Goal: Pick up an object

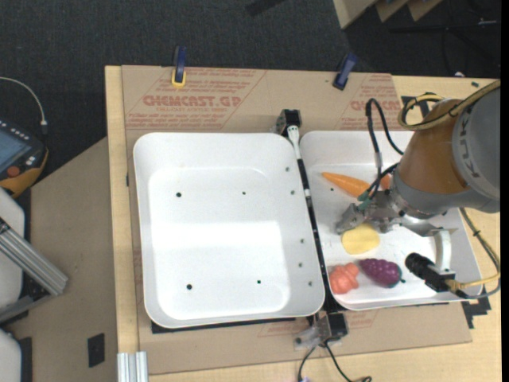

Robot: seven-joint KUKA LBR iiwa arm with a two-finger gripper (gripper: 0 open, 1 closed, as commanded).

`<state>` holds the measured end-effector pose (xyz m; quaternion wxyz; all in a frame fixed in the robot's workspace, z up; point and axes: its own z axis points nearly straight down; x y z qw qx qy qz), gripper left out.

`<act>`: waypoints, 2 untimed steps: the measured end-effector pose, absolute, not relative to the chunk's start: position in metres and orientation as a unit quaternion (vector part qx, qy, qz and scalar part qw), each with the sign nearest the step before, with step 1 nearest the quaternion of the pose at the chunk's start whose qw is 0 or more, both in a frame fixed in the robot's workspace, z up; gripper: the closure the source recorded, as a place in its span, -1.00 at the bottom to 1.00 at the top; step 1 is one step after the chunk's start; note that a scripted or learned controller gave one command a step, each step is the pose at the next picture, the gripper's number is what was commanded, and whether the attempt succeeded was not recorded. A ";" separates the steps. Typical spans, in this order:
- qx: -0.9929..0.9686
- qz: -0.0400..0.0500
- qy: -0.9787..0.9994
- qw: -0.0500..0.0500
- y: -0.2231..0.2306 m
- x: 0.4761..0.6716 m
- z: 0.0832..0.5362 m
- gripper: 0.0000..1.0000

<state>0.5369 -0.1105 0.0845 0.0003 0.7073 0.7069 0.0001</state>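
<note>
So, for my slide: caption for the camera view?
Gripper poised over a lemon in the right bin.

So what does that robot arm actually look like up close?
The arm is a thick, rounded grey tube with a broad orange band above the wrist and part of a dark letter on the grey casing. Black cables loop along it. At its tip sits a small grey metal gripper.
</note>
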 end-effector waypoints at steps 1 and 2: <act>0.707 0.000 0.707 0.000 -0.110 0.537 0.084 -1.00; 0.707 0.002 0.707 0.003 -0.111 0.538 0.096 1.00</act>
